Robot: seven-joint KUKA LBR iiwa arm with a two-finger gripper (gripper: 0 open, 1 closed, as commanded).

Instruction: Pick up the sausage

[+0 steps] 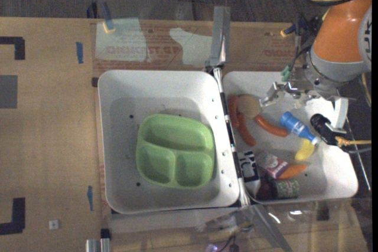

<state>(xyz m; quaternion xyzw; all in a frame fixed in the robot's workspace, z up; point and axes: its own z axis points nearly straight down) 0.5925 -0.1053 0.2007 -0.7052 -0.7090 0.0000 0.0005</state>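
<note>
tool (289,90) hung over the right bin's (348,177) far side; i could not tell its grip state. left of it, green tray (175,150); sausage (271,126) lay just below-left. best approach: descend centred, jaws across its width.

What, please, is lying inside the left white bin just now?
The left white bin holds a green divided tray, its three compartments bare. Whatever lies beneath the tray is covered.

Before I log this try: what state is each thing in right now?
gripper: above the right bin's far side, holding nothing visible
sausage: lying loose in right bin
blue bottle: lying on its side
green tray: flat in left bin, nothing in its compartments
</note>
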